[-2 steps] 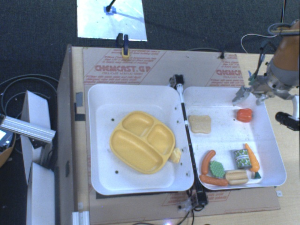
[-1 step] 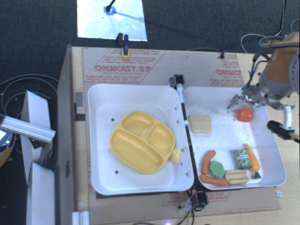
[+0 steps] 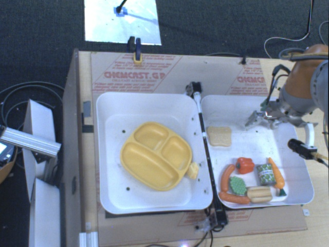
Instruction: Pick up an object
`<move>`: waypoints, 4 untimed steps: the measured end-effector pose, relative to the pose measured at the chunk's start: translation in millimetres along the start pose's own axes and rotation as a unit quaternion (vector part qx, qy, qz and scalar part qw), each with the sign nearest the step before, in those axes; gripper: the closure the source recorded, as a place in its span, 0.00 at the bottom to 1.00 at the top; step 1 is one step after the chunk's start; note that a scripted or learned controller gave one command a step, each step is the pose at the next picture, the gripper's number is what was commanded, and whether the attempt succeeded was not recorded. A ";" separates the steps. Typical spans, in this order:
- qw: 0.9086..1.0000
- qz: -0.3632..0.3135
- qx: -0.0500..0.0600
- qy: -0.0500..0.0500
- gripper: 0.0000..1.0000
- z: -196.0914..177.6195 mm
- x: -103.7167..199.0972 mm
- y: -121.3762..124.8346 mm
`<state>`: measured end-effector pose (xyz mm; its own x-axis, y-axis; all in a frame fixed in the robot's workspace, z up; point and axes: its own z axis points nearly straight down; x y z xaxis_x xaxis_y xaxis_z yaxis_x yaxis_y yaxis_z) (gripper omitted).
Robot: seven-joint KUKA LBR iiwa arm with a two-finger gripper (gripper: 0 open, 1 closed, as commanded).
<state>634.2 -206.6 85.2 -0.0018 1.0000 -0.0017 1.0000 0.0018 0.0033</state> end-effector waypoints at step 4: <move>1.000 -0.001 0.000 0.001 1.00 -100.2 164.6 -125.4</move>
